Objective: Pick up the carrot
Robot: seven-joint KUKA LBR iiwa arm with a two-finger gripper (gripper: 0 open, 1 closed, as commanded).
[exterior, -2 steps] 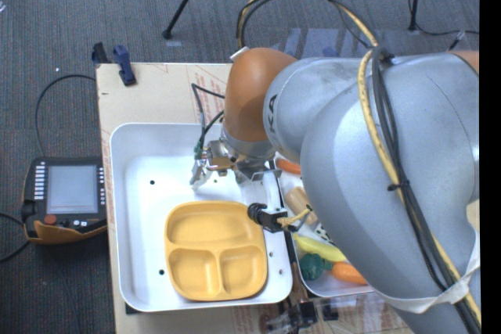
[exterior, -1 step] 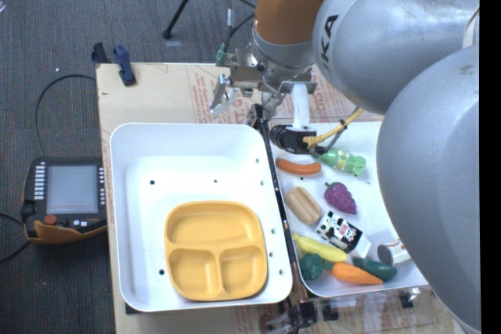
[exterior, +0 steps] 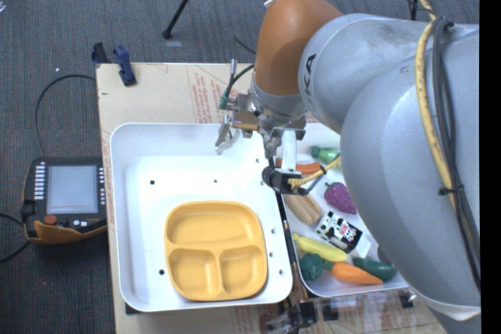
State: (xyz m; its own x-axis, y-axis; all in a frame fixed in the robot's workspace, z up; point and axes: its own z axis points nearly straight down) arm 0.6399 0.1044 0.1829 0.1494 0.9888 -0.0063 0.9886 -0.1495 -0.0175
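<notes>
A grey KUKA arm with an orange band [exterior: 368, 82] reaches in from the right, its two-finger gripper [exterior: 227, 137] poised over the back wall of the shallow white left bin [exterior: 133, 168]. Whether the gripper is open or closed cannot be told from this angle, and nothing shows in its grasp.

The orange tapered toy carrot [exterior: 352, 273] lies well apart from the gripper, at the near end of the shallow white right bin [exterior: 313, 289]. It is hemmed in by other toys: a dark green long vegetable [exterior: 380, 269] touches its far side, a green bushy toy [exterior: 313, 267] sits just beside its tip, and a yellow curved toy [exterior: 319, 248] lies just behind. Farther back are a black-and-white milk carton [exterior: 339, 231], a purple bunch of grapes [exterior: 339, 198] and a tan cylinder [exterior: 304, 207].

The arm's bulk overhangs the right side of that bin. A yellow three-compartment plastic tray [exterior: 215, 250] rests in the left bin. A grey handheld control pendant [exterior: 69, 195] lies on the carpet to the left.
</notes>
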